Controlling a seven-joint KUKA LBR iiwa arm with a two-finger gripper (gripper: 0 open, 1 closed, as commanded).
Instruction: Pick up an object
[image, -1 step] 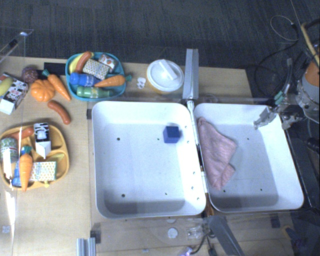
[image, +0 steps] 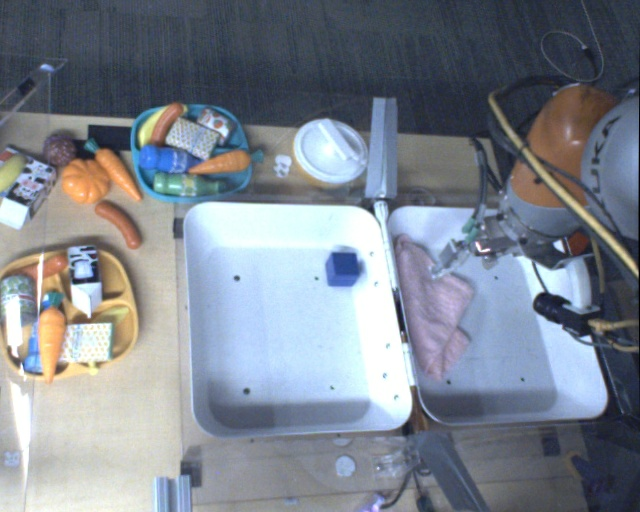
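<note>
A small blue cube (image: 343, 268) lies in the left white bin (image: 230, 400), toward its upper right. A crumpled pink cloth (image: 435, 310) lies along the left side of the right white bin (image: 530, 390). My gripper (image: 452, 256) reaches in from the right and hangs low over the cloth's upper right edge, right at the fabric. The grey arm with its orange band (image: 565, 125) stands above the right bin's far right corner.
A metal divider post (image: 379, 150) stands behind the seam between the bins. On the bench to the left are a blue bowl of toy food (image: 190, 152), a yellow plate of toy food (image: 68, 315), loose toy vegetables (image: 100, 185) and a white lid (image: 331, 150). Cables (image: 575, 315) hang over the right bin's right rim.
</note>
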